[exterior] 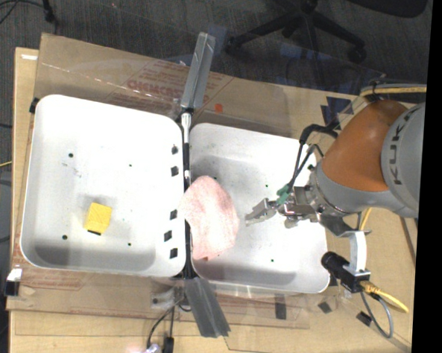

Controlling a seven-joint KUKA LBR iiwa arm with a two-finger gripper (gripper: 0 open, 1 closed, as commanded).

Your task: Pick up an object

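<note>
While my grey arm with its orange band (365, 143) reaches in from the right of the camera view, my two-finger claw (258, 211) hangs over the right-hand shallow white bin (304, 278), pointing toward that bin's left side. Whether my fingers are spread or pressed together I cannot tell from this slant; nothing shows between them. Near my tips, on the left, lies a soft pale pink crumpled cloth (209, 216), bunched against the left wall of the right bin, close to the divider where the two bins meet. A strip of bare white bin floor shows between the cloth and my claw, so we are apart, not touching. Across the divider, the left-hand shallow white bin (60, 114) holds a small yellow square block (98, 218), sitting on the floor toward the lower middle of that bin, well apart from me and from the cloth. Both bins rest on a brown cardboard-covered bench (101, 64). A grey metal bar (198, 66) runs along the seam between the bins at the top, and a yellow cable (384, 296) trails off by my base at the lower right.
</note>
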